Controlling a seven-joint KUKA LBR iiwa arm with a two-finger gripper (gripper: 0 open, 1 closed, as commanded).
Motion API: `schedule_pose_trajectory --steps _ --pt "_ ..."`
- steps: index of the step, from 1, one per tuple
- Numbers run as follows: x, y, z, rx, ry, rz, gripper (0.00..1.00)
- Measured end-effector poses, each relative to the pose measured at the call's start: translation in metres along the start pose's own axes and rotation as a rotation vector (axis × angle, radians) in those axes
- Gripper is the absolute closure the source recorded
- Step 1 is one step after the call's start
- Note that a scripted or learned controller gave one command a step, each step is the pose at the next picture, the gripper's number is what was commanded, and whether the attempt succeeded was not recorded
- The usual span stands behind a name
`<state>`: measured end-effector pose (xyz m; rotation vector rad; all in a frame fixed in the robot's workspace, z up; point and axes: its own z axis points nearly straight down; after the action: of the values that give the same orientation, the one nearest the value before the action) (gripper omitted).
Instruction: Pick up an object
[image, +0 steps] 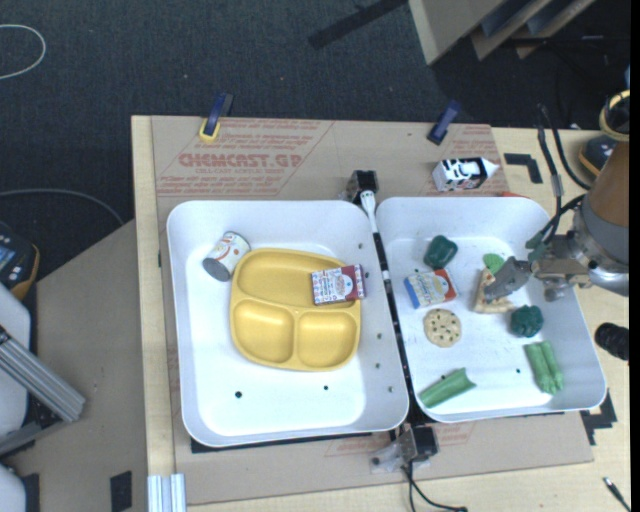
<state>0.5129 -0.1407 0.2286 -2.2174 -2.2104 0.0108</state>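
The grey metal gripper (503, 277) is low in the right white bin (500, 400), touching a tan pizza-slice toy (490, 295). I cannot tell its state.

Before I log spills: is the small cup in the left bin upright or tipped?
Tipped. The cup lies on its side on the left bin floor, its dark mouth facing lower left, beside the yellow tray.

arm (610, 215): cut by right edge | pincer (512, 275): partly covers toy (490, 292)

floor (150, 60): dk grey carpet | bench (300, 160): tan board, red print | clamps (213, 117): blue, back edge
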Motion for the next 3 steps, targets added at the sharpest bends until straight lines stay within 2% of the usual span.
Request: schedule_pose_trajectory --steps 1,2,3 --pt "0.0 0.002 -0.006 -0.012 -0.002 -0.003 0.0" --pt "-0.006 -0.005 0.051 -0.004 0.0 -0.002 0.0" --pt "-0.001 -0.007 0.095 -0.005 0.0 -0.003 0.0"
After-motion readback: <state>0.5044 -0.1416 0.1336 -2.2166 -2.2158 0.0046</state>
